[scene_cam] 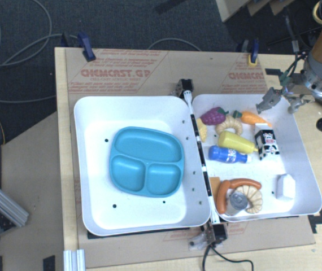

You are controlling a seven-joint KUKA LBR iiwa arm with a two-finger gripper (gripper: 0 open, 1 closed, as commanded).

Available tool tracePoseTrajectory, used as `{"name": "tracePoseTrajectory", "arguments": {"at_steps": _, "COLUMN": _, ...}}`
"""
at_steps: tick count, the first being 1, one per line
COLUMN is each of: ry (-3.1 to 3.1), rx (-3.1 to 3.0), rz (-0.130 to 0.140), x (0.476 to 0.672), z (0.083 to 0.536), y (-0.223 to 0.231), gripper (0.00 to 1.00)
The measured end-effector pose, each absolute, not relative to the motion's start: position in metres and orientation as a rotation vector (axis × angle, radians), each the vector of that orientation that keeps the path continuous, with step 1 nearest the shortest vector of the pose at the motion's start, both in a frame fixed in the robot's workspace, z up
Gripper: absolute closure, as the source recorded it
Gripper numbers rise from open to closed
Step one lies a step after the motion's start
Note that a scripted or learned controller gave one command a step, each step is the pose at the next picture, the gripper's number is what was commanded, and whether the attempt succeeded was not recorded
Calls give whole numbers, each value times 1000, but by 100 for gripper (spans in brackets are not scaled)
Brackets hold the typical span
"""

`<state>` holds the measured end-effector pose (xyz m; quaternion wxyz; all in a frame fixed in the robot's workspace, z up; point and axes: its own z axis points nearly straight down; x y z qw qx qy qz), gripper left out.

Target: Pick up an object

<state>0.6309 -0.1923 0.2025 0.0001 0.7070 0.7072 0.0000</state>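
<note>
The right bin [305, 151] holds several toys: purple grapes [213, 116], an orange carrot [254, 118], a yellow bottle [236, 141], a blue bottle [227, 154] and a black-and-white cow figure [266, 142]. Nearer the front lie a white block [286, 186] and a croissant with a sausage and a grey disc [239, 195]. My gripper [279, 101] hangs over the bin's far right corner, just beyond the carrot. Its two fingers are spread apart and open, with nothing between them.
The left bin [93, 129] carries a blue divided plate [146, 160]. A black clip [185, 86] sits at the far end of the seam between the bins. Blue clamps [85, 45] hold the cardboard board at the back. Cables lie on the dark floor behind.
</note>
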Motion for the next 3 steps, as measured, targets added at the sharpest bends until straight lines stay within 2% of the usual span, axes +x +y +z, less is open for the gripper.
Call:
{"name": "tracePoseTrajectory", "arguments": {"at_steps": 1, "ry": 2225, "rx": 2223, "rz": -4, "x": 632, "z": 174, "y": -191, "gripper": 0}}
{"name": "tracePoseTrajectory", "arguments": {"at_steps": 2, "ry": 2230, "rx": 2230, "rz": 6, "x": 619, "z": 80, "y": -216, "gripper": 0}}
{"name": "tracePoseTrajectory", "arguments": {"at_steps": 3, "ry": 2225, "rx": 2218, "rz": 3, "x": 620, "z": 96, "y": -217, "gripper": 100}}
